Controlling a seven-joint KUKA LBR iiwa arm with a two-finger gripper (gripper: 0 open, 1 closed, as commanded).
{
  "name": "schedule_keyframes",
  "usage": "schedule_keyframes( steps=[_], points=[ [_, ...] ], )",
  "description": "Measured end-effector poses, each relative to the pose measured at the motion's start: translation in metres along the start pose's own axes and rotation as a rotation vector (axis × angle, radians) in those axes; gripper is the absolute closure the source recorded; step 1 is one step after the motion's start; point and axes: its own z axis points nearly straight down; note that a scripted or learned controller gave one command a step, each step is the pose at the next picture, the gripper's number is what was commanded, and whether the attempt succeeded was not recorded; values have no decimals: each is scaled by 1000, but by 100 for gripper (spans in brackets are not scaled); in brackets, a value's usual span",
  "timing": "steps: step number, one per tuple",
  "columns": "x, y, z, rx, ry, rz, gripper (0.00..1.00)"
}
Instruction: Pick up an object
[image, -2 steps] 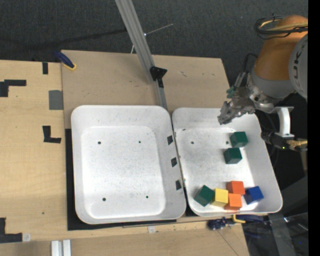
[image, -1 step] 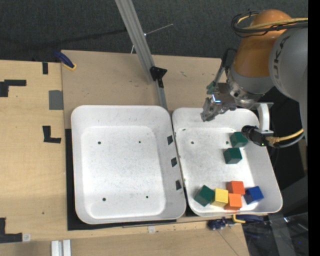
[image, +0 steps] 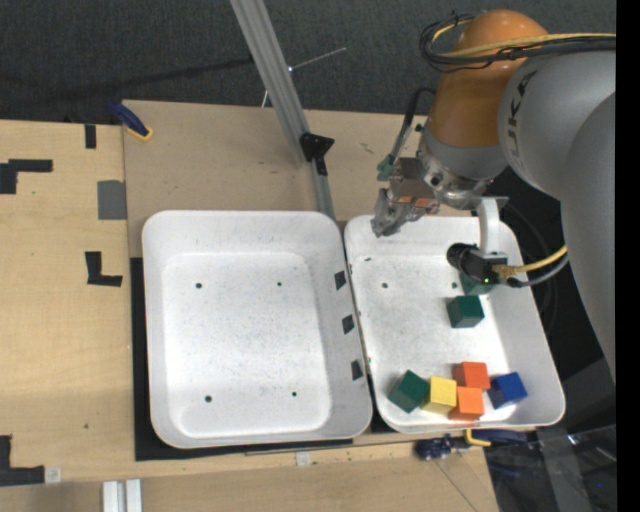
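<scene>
Nearest the gripper, below and to its right in the camera view: a small dark green cube of what looks like wood or hard plastic, alone on the floor of the right-hand shallow white bin; probably light, rigid and unbreakable, with smooth flat faces that could slip if caught on a corner; best taken across two opposite flat sides, well clear of neighbours. Farther down, along the low wall of that bin, a tight cluster: another dark green cube, a yellow cube, two orange cubes, a blue cube; touching or just beside one another, so awkward to straddle cleanly. To the gripper's left, the second shallow white bin.

Gripper itself over the upper left corner of the right bin, tilted, nothing seen between its tips; whether wide or narrow, cannot tell. Grey arm with its orange band bent in from the right, wrist angled down and leftward.
</scene>
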Motion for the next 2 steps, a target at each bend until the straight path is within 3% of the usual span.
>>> schedule_keyframes(
  steps=[2],
  points=[
    [99,29,29,1,-1,0,100]
  ],
)
